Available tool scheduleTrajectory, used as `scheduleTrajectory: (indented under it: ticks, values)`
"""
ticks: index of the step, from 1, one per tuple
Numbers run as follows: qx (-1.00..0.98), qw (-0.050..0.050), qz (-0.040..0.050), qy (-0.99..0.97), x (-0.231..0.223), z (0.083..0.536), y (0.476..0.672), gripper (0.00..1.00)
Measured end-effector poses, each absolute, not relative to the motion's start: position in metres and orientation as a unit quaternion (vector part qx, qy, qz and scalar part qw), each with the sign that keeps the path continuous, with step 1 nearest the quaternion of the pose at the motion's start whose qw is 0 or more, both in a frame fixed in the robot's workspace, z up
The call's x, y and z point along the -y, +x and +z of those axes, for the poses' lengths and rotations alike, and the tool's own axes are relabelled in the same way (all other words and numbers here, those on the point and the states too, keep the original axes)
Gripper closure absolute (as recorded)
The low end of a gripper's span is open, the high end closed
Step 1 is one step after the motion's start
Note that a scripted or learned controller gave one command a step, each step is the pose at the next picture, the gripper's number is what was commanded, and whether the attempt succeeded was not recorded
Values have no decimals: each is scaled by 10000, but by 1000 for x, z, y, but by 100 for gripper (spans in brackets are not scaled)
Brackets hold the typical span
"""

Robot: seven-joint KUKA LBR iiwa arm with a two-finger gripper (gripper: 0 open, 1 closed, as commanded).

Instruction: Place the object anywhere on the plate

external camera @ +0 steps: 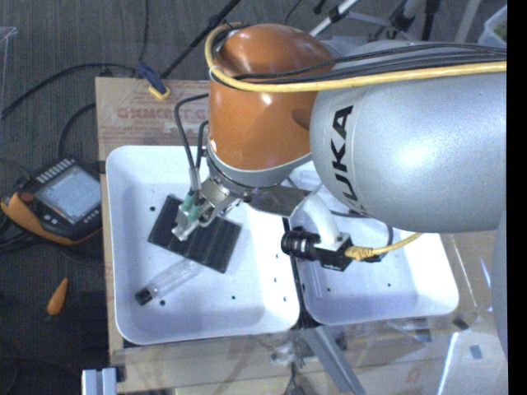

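Note:
A black ridged rectangular plate (216, 245) lies tilted in the middle of the left white bin (132, 179). My gripper (184, 223) hangs low over the plate's upper left part, reaching down from the orange band of the arm. A small green piece (192, 211) shows at the gripper's tip, above the plate; I cannot make out whether it is held or part of the tool. A clear tube (171, 278) with a black cap lies on the bin floor just below the plate's lower left edge.
The grey arm covers most of the right bin (395, 299). A black cylinder with a yellow cable (317, 248) sits over the divide between the bins. A handheld pendant (62, 200) lies left of the bench.

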State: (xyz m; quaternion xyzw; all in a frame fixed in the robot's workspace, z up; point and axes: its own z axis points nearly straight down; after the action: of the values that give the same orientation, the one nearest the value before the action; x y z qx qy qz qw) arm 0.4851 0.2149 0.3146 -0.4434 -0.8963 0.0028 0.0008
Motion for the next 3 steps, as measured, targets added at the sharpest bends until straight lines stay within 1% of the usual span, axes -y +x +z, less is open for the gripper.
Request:
scheduleTrajectory:
  ticks: [1,2,3]
  values:
    - [8962,6,29,-4436,-215,315,485,0]
    - [8963,11,42,-4433,-215,322,486,100]
    - [8963,9,44,-4434,-215,322,486,0]
